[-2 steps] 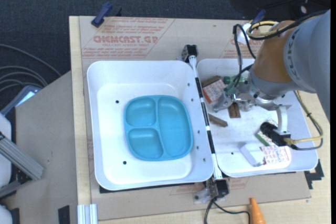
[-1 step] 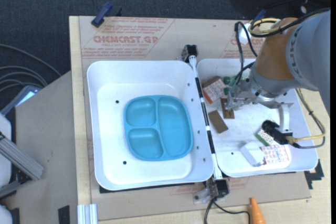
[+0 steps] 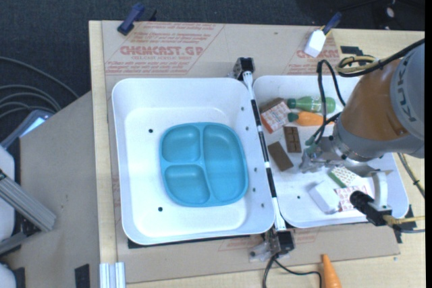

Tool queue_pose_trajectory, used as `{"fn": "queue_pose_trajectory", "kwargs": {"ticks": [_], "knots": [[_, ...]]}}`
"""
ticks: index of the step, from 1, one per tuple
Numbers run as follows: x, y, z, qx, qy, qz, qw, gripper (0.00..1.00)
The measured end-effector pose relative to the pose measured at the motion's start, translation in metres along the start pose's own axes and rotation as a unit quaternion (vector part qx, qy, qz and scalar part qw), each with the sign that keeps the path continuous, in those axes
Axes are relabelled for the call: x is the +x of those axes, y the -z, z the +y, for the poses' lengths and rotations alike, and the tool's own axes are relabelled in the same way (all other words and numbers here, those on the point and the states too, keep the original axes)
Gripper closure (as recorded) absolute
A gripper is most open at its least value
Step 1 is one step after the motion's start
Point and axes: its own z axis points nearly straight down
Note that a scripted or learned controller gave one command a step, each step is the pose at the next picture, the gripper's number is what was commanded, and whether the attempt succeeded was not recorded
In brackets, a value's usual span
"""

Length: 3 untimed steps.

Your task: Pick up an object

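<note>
- The gripper hangs low in the right bin, at about nine o'clock from the arm's wrist; whether it grips anything, I cannot tell
- Just at its nine o'clock lies a brown bar, flat, light, probably stiff; take it across its narrow width
- The green bottle at twelve o'clock looks smooth, likely to roll

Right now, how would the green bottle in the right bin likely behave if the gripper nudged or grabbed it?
The green bottle lies on its side and looks round, so a nudge would probably roll it. It looks like small plastic, likely light. The orange carrot lies right beside it, so a push may shift both. Its smooth body might slip from the gripper.
</note>
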Motion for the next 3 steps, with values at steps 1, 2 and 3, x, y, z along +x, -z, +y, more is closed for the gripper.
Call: {"fn": "queue_pose_trajectory", "kwargs": {"ticks": [1, 2, 3], "knots": [[-0.045, 0.068, 0.010, -0.001, 0.000, -0.001, 1.0000, 1.00], [-0.044, 0.068, 0.010, -0.001, 0.000, -0.001, 1.0000, 0.00], [-0.006, -0.009, 0.034, -0.001, 0.000, 0.000, 1.0000, 0.00]]}}
